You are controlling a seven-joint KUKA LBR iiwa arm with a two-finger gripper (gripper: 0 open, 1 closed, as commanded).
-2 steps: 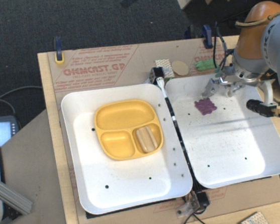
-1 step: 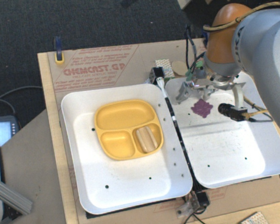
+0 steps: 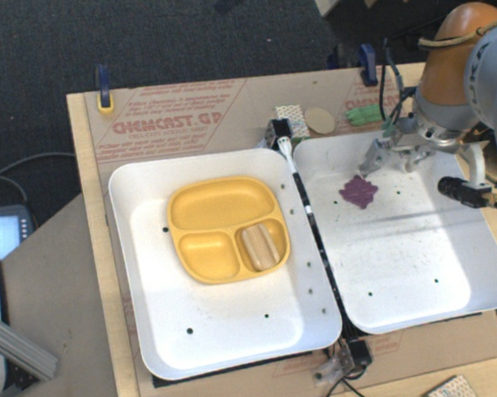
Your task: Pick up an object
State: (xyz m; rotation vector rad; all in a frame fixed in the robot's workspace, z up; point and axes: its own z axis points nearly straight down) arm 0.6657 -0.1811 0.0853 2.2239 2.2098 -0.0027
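Observation:
A small purple object (image 3: 358,191) lies flat in the right bin (image 3: 420,280), in its far half. My gripper (image 3: 380,155) hangs over the far part of that bin, just up and to the right of the purple object and apart from it. In the left bin (image 3: 238,329) sits a yellow divided plate (image 3: 223,207). A tan oblong piece (image 3: 258,246) rests in the plate's near right compartment.
Behind the bins on the cardboard lie a round tan disc (image 3: 319,121), a green item (image 3: 364,116) and a small checkered tag (image 3: 288,114). Blue clamps (image 3: 103,80) (image 3: 367,63) grip the board's far edge. The arm (image 3: 465,59) stands over the right bin's far right corner.

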